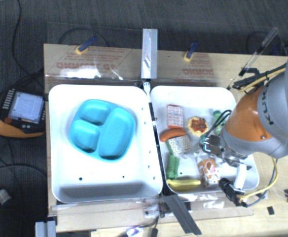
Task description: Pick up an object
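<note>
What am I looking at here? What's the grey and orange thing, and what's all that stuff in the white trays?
One camera looks down at a slant on a bench. The grey and orange thing is a robot arm reaching in from the right; its job is to pick up an object. Its gripper hangs low over the right bin, among toy foods: a banana, a pizza slice, a pink wafer, a green vegetable. I cannot tell if it holds anything. The left bin holds a blue divided plate.
</note>
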You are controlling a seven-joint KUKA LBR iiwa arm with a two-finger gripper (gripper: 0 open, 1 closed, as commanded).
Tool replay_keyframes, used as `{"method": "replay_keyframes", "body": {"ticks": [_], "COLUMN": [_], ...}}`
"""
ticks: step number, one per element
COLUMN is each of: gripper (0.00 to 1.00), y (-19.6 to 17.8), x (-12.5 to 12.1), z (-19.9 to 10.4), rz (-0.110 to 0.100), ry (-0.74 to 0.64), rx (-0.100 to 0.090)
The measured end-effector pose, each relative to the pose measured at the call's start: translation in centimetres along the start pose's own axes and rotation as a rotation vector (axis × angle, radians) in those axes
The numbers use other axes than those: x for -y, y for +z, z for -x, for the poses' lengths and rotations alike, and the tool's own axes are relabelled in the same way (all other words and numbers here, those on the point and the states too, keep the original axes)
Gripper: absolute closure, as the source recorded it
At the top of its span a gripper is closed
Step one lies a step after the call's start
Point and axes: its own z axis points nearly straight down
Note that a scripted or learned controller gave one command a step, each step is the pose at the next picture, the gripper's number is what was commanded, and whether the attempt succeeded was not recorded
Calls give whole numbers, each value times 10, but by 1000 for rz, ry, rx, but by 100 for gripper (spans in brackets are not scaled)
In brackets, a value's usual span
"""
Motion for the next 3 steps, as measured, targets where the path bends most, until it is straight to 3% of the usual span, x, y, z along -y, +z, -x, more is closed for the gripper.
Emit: {"method": "replay_keyframes", "body": {"ticks": [1, 2, 3], "gripper": [0, 0, 0], "y": [-1, -117, -64], "x": [9, -54, -114], "z": [-34, 4, 12], "rz": [6, -11, -12], "ry": [-432, -297, -245], "rx": [5, 4, 4]}}
